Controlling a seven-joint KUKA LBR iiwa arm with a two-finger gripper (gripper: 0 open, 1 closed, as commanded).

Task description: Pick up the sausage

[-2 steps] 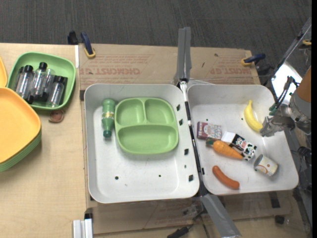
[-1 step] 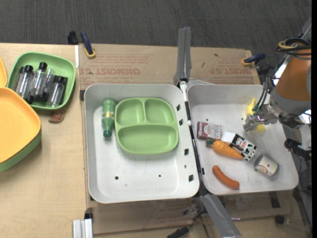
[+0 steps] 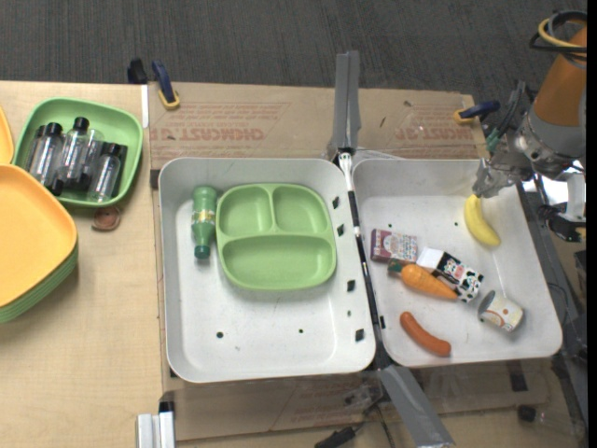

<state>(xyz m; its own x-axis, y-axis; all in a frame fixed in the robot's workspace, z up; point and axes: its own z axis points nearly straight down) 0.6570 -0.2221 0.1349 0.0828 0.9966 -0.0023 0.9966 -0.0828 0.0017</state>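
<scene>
So going L to R w/ the green divided plate (image 3: 276, 235) as the anchor: green bottle (image 3: 202, 220) lies just left of it, same bin. Right of the plate, over the divider, there's a small carton (image 3: 394, 245), then the carrot (image 3: 425, 282). The sausage (image 3: 425, 334) is lower right of the plate, near the right bin's (image 3: 541, 343) front wall, apart from its neighbours. Further right: banana (image 3: 482, 220), little cup (image 3: 502, 315). The gripper (image 3: 489, 181) hangs far right of the plate, above the banana; can't tell if it's open or shut, nothing visibly in it. IMO approach straight down, close across the sausage's narrow width, mid-length, and stay clear of the carrot.
</scene>
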